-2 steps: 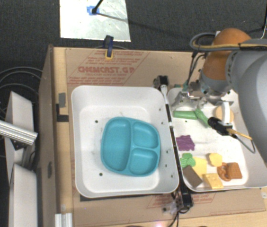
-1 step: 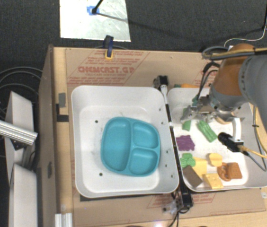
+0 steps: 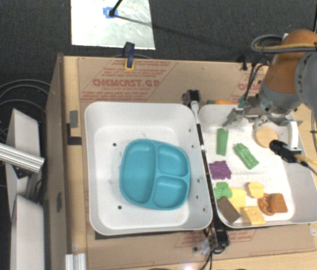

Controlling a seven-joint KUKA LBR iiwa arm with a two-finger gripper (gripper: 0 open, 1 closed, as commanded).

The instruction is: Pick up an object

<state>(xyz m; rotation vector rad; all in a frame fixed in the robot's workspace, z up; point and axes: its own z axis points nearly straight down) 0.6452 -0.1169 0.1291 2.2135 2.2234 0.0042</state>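
Note:
The right bin [image 3: 304, 176] holds several toy foods. A green stick [image 3: 221, 142] lies near its left wall, with a green ridged piece [image 3: 246, 155] to its right and a purple bunch [image 3: 220, 169] below. At the front lie a green lump [image 3: 222, 190], a yellow block [image 3: 237, 196], a brown block [image 3: 229, 211], a yellow cracker [image 3: 253, 214] and a brown piece [image 3: 272, 203]. A tan disc [image 3: 264, 135] sits under the wrist. My gripper [image 3: 233, 117] hangs low over the bin's back left part, just above and right of the green stick, with nothing seen in it.
The left bin [image 3: 105, 128] holds a blue divided plate [image 3: 154, 173]. A black clip [image 3: 193, 98] sits on the rims where the bins meet. An orange bit [image 3: 224, 102] lies at the right bin's back rim. Black and yellow cabling [image 3: 293, 153] trails from the wrist over the bin.

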